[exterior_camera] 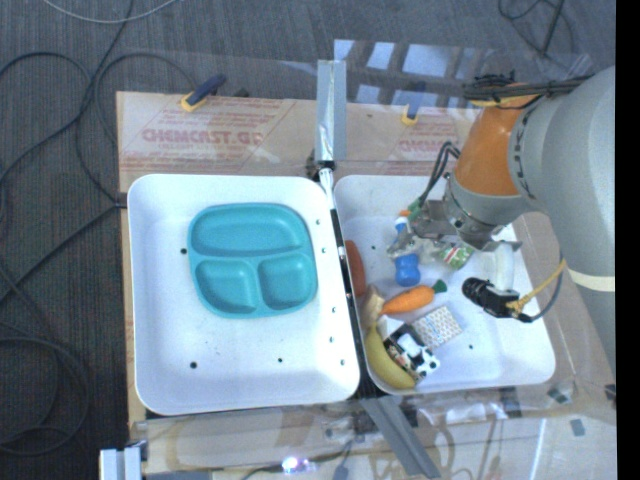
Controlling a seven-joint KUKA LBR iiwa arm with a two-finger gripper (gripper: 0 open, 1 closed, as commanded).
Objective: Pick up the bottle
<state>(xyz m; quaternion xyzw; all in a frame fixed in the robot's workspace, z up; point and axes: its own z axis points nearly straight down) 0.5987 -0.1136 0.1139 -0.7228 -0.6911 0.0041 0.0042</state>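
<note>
Banana point(383, 356) is lying in the near-left corner of the right bin point(520, 373), curving along the rim. Black-and-white toy point(415, 354) is sitting against the banana's inner side, touching it. Checkered card point(439, 324) is lying flat just beyond the toy. Carrot point(410, 301) is lying crosswise just behind the card, green end pointing right.

Bottle point(406, 269) is small and blue. It is sitting just beyond the carrot, left of the middle of the right bin and apart from the walls. Can't tell whether it is standing or lying. Brown sausage-shaped thing point(355, 265) is lying along that bin's left wall, near the bottle but not touching it.

Claw point(428, 224) is hanging over the far half of the right bin, just beyond the bottle and slightly to its right. Open or closed: cannot tell, since the wrist is covering it from above. Also can't tell whether it is touching the bottle.

Green-and-white packet point(456, 256) is lying right of the bottle, at the near edge of the wrist. White item point(500, 261) is lying further right, near the right wall.

Arm point(570, 168) is reaching in from the right, its orange band point(495, 158) sitting over the bin's far-right part.

Left bin point(160, 368) is holding a teal plate point(253, 258) with three compartments, lying flat about mid-bin. Both bins are sitting side by side on the worktop point(150, 138), rims meeting.
</note>
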